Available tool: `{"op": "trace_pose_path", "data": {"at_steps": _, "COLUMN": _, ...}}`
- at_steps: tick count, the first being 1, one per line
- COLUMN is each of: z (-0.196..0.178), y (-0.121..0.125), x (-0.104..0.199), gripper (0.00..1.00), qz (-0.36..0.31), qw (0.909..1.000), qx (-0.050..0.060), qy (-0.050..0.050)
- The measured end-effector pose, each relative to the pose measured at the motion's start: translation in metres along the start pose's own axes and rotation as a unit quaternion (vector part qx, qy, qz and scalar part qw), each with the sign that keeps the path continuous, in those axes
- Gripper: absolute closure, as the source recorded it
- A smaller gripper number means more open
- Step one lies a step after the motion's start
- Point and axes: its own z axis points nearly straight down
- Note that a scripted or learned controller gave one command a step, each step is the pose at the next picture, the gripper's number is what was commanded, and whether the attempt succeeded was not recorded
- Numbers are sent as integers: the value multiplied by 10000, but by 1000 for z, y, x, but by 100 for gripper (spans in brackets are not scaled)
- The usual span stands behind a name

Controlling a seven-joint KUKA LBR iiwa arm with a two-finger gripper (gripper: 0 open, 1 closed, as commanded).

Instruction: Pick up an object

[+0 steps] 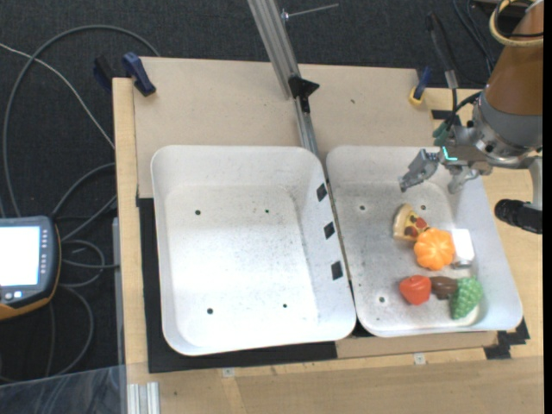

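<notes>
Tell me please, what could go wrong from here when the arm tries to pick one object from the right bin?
1. The toys are crowded: the orange pumpkin touches the pizza slice and a white block, so the gripper may catch two things or push them apart.
2. The green grapes and the brown piece lie near the right bin wall, which could block a finger.
3. The red tomato looks round and may roll away.

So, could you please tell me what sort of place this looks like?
Probably a robotics lab: a robot arm reaches over two white bins on a wooden bench, with toy food and a control tablet.
</notes>
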Motion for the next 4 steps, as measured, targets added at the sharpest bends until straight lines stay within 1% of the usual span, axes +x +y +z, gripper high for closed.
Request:
{"op": "trace_pose_path", "data": {"at_steps": 1, "z": -2, "y": 1, "x": 0, "gripper": 0, "qz": -2, "qw": 10000, "qx": -25, "qy": -4}}
{"op": "trace_pose_path", "data": {"at_steps": 2, "z": 53, "y": 10, "x": 0, "gripper": 0, "qz": 2, "qw": 10000, "qx": 5, "qy": -3}}
{"op": "trace_pose_path", "data": {"at_steps": 3, "z": 95, "y": 10, "x": -2, "gripper": 0, "qz": 3, "qw": 10000, "qx": 1, "qy": -3}}
{"op": "trace_pose_path", "data": {"at_steps": 4, "z": 150, "y": 10, "x": 5, "gripper": 0, "qz": 1, "qw": 10000, "qx": -59, "qy": -20}}
